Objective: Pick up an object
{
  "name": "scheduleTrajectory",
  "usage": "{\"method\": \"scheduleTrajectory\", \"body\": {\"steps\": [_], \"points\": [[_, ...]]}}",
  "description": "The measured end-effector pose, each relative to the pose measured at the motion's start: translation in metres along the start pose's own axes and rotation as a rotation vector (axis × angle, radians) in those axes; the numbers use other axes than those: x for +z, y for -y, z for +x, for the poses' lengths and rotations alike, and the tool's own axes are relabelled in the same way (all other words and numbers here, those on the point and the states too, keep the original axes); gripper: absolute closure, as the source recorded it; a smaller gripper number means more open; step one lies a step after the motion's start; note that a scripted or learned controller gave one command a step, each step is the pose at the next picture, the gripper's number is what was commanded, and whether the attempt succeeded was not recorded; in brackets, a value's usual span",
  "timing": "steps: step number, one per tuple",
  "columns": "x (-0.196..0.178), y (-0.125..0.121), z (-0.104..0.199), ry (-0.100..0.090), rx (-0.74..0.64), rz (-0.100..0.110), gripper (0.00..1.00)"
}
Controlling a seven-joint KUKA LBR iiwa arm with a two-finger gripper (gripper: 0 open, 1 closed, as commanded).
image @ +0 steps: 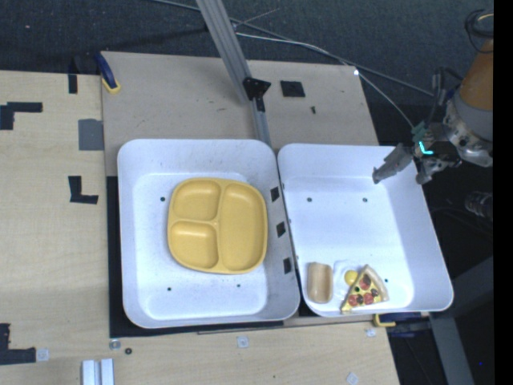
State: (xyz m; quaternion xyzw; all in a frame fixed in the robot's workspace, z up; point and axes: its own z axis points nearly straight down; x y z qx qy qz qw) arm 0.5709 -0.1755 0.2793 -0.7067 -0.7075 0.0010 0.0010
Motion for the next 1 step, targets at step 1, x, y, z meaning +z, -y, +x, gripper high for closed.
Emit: {"method": "scheduleTrajectory", "body": {"steps": [1], "points": [[-0.0006, -0.0003, 0.0000, 0.001, 0.000, -0.002, 0.00]]}}
